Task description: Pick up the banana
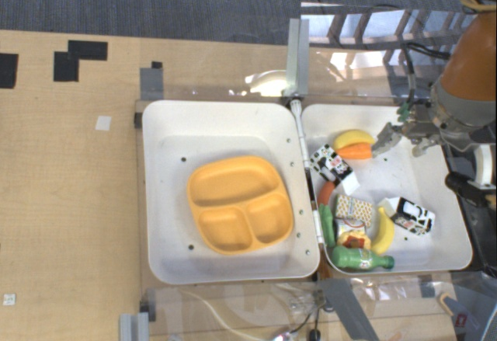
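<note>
The banana (384, 230) lies in the right bin (435, 258), down toward its near edge, a curved yellow fruit whose long axis runs near-to-far, with the upper tip pointing away up the bin and the lower end toward the near rim beside the green bottle (360, 259). On its left it touches a small patterned carton (354, 211); on its right sits a black-and-white cow-patterned box (411, 216), just beside it. No writing on any packaging can be read at this size. Up the bin, the gripper (405, 137) hangs over the far part of the right bin, two fingers splayed apart with bare white bin floor between them, and nothing is caught there. The banana sits well apart from those jaws, nearer the camera and slightly left of them. Just left of the gripper are a yellow lemon-like fruit (352, 137) and an orange carrot (356, 151), with a second cow-patterned box (331, 164) beyond. The left bin (167, 176) holds an orange divided plate (239, 203).
</note>
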`<state>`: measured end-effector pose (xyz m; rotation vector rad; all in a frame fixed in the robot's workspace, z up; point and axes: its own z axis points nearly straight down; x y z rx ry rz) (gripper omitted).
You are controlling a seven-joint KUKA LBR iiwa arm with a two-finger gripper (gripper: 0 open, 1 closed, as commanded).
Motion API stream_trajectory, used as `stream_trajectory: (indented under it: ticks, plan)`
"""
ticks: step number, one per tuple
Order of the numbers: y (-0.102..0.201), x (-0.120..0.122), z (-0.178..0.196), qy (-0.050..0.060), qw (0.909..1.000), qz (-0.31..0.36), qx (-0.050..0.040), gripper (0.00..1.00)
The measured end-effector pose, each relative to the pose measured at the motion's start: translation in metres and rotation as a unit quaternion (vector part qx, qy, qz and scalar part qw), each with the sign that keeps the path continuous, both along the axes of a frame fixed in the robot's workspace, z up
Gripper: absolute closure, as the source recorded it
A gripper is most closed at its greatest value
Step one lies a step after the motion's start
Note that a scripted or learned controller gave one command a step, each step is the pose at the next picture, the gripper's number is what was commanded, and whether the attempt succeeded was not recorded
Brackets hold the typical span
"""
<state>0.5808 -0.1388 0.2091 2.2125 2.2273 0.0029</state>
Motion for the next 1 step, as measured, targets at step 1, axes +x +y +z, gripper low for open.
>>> stream_trajectory:
  ticks: [1]
  plan:
    - [0.0157,0.0009,-0.086,-0.012,0.988,-0.154,-0.0007,0.0]
